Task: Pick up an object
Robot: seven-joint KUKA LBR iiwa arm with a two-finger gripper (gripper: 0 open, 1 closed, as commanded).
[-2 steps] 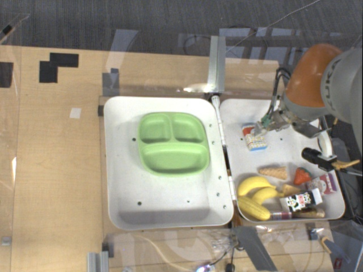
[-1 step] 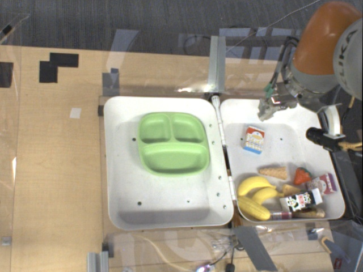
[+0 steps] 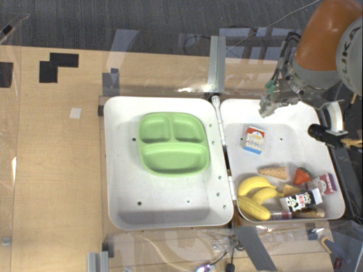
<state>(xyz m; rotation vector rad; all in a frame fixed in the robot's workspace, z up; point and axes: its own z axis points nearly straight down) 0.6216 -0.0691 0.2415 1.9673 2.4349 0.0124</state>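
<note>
Gripper is hovering over the far edge of the right bin, above bare white floor. Nothing is sitting between its tips; whether it is wide or narrow I cannot tell from this angle.

No object is picked yet. Candidates are all lying in the right bin: a small carton standing apart near the bin's middle, and a crowded pile at the near side, with a banana bunch, a bread slice, a strawberry and a dark-labelled packet touching or overlapping. The left bin is holding a green divided plate.

Judgement: the carton is looking like the cleanest target, being closest to the gripper and with free floor all round. Coming down centred over it, straddling its narrow sides, should work best. The pile is risking a glancing grip or dragging a neighbour along, and the curved bananas could slip.
</note>
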